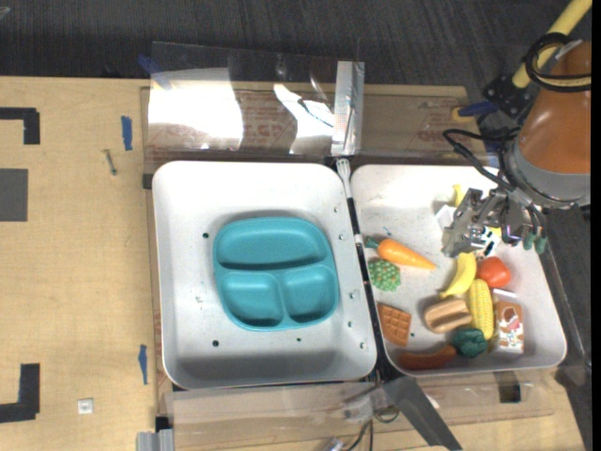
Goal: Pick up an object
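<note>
- Two white bins sit side by side on the table (66,252): the left bin (178,205) carries a teal divided tray (274,271), and the right bin (404,195) holds a heap of toy food.
- The food is crowded into the near right part of its bin, probably tipped in loose so the arm has plenty of targets. There is a carrot (407,254), a green bunch (383,274), a waffle (395,323), a banana (460,276), a corn cob (481,306), a tomato (494,272), a hot dog bun (448,314), a sausage (429,356), a small carton (508,327) and a broccoli piece (470,343).
- The arm's orange band (556,130) stands over the bin's far right corner, with the gripper (484,225) lowered inside the bin, seemingly placed for a try at the heap's far edge.
- I cannot tell whether the fingers are spread or closed; cables and metal parts blur together there.
- The banana and tomato lie just nearer the camera than the gripper, close beside it. Nothing can be seen clamped between the fingers, so I judge no object is picked up yet.
- The carrot lies to the gripper's left, slightly apart; the remaining food is farther toward the near wall.
</note>
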You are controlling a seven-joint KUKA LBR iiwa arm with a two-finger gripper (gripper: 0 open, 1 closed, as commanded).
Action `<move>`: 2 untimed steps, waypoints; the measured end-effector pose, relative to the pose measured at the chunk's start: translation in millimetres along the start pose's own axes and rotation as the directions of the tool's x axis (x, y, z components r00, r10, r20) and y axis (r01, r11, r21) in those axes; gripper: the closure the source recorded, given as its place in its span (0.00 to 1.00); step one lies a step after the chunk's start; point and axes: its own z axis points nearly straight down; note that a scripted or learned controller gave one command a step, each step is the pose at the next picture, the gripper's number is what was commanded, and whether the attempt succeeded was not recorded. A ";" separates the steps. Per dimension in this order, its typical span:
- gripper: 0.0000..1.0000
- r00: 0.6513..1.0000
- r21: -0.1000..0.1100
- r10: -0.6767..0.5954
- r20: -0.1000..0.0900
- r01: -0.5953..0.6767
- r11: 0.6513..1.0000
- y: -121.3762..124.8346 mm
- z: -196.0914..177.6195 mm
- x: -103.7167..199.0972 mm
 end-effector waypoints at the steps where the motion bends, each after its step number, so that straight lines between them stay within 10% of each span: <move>1: 1.00 1.000 0.000 0.001 -0.018 -0.001 1.000 38.1 29.6 34.8; 2: 1.00 0.999 0.000 0.032 -0.004 -0.032 0.999 41.3 -31.6 -60.1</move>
